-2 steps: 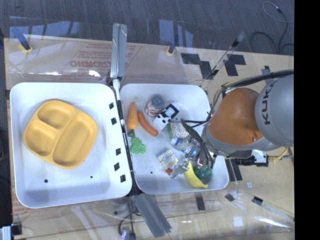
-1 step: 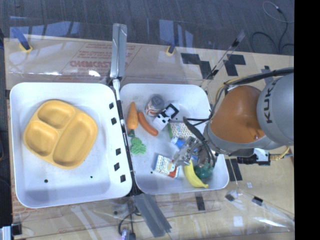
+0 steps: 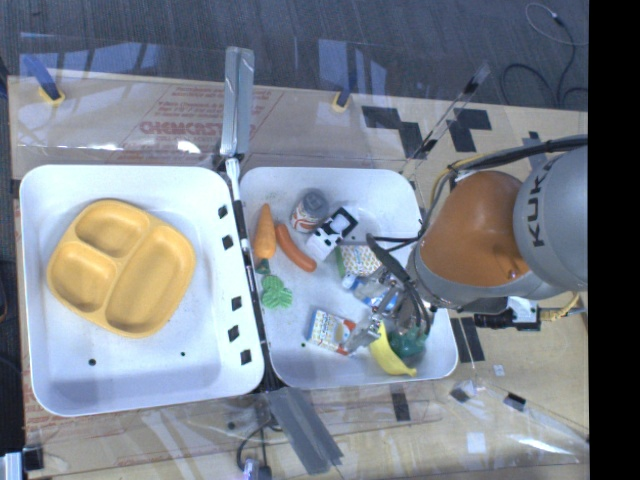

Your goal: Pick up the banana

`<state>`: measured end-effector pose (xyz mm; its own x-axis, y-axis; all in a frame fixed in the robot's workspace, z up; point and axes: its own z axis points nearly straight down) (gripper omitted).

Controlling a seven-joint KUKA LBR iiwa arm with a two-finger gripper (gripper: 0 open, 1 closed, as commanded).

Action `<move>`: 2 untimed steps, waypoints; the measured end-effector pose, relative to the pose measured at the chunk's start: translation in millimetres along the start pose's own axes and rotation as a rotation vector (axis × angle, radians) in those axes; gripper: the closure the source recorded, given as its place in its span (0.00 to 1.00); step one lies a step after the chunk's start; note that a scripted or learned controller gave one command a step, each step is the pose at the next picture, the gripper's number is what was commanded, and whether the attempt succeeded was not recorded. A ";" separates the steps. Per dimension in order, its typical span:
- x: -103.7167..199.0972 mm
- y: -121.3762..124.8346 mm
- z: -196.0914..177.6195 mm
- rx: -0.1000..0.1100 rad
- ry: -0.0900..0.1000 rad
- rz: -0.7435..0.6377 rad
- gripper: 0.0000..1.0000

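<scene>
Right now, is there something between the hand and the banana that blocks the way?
Nothing visible blocks it. The hand is low in the right bin, right beside the banana in its lower right corner. A dark green item touches the banana's right side, and a small printed packet lies to its left.

A pale wooden bench [image 3: 520,438] under clear plastic sheeting carries two shallow white bins, left bin [image 3: 50,368] and right bin [image 3: 300,368], touching side by side.
</scene>
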<state>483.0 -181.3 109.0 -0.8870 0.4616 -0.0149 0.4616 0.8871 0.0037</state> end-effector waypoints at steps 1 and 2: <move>-1.3 1.2 -10.5 -0.001 -0.003 -0.005 1.00; -1.3 1.3 -10.4 -0.001 -0.003 -0.005 0.00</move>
<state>484.5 -180.7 119.5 -0.8893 0.4571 -0.0175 0.4571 0.8894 0.0043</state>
